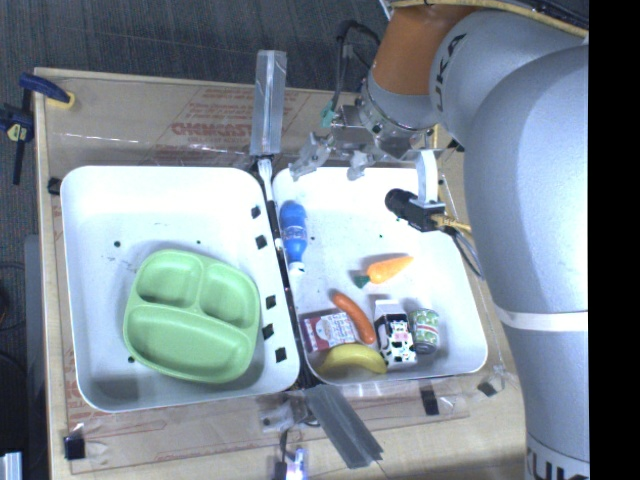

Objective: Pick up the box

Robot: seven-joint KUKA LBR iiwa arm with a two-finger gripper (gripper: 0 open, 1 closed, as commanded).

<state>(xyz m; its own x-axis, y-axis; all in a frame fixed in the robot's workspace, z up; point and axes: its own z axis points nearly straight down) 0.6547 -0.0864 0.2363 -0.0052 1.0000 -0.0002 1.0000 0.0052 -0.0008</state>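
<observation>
While over far rim: hand above right bin
Hand state: fingers spread, nothing between them
Box: near edge, beside banana

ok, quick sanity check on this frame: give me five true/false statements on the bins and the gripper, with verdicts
1. The green three-compartment plastic tray lies in the left white bin. True.
2. The small cow-patterned black-and-white box sits between the gripper's fingers. False: it stands in the right white bin, near the front wall, with the gripper over the far rim.
3. The blue plastic bottle lies by the right bin's left wall. True.
4. The orange toy carrot lies in the left bin. False: it is in the right bin.
5. The yellow banana lies at the right bin's front. True.
</observation>
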